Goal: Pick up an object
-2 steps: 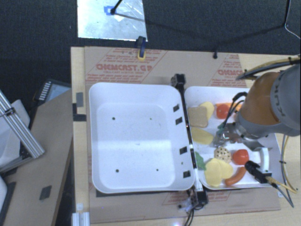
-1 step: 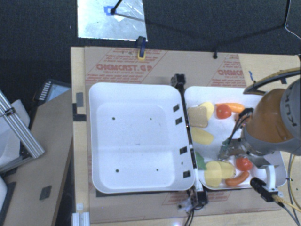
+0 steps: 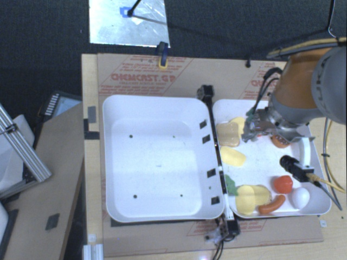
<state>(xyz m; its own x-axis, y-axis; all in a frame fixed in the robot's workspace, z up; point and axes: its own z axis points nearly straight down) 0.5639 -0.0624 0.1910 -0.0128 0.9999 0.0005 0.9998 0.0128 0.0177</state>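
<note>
Even overhead light, slightly soft focus.

Left bin (image 3: 157, 156): beside right bin (image 3: 320, 196).
Right bin: egg (image 3: 300, 197) in near right corner, sausage (image 3: 271, 204) left of it.

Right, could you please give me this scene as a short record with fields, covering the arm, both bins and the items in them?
arm: grey arm with orange band, reaching over the right shallow white bin
gripper: above the bin's upper part, beside the tan bread-like slice
left shallow white bin
right bin items: pale yellow oval piece, red tomato-like ball, white egg, orange-red sausage, yellow curved piece, small green piece
</note>
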